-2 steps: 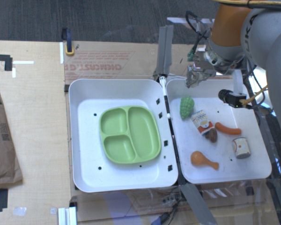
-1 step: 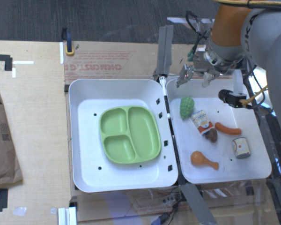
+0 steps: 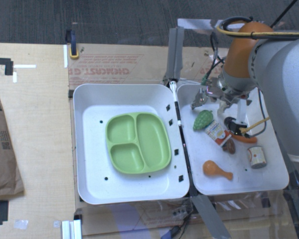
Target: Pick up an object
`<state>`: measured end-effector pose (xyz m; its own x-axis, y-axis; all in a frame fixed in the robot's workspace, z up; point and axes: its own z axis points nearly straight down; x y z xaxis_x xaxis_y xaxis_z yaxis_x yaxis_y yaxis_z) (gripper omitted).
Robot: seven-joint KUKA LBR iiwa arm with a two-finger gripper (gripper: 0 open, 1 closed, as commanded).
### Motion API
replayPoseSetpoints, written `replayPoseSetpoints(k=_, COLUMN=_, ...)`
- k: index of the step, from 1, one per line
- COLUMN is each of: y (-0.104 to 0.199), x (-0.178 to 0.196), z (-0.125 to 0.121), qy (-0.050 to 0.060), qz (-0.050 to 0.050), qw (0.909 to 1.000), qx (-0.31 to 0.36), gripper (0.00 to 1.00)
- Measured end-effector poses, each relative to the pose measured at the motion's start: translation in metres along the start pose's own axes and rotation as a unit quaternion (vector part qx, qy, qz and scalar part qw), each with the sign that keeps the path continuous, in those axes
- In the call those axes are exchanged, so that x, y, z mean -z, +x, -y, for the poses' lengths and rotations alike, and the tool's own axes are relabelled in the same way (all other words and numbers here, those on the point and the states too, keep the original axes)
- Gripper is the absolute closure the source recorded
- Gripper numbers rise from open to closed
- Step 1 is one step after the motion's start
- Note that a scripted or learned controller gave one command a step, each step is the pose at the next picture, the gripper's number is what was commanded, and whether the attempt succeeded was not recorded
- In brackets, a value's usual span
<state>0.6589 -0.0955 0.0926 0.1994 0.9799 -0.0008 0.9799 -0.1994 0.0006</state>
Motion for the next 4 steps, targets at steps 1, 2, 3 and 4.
replayPoseSetpoints(k=1, y=0.0, x=0.0, z=0.0, qy=0.0, qz=0.0, qw=1.0, qx=0.0, gripper=0.0)
replayPoseSetpoints(k=2, y=-0.011, x=-0.001, z=0.025, qy=0.001, qz=0.0, qw=0.9996, qx=0.027, gripper=0.0)
replayPoseSetpoints(k=3, y=-0.02, x=-0.001, z=0.074, qy=0.002, qz=0.0, qw=0.9991, qx=0.043, gripper=0.0)
replayPoseSetpoints(k=4, y=-0.022, x=0.007, z=0.074, qy=0.002, qz=0.0, qw=0.9992, qx=0.041, gripper=1.0)
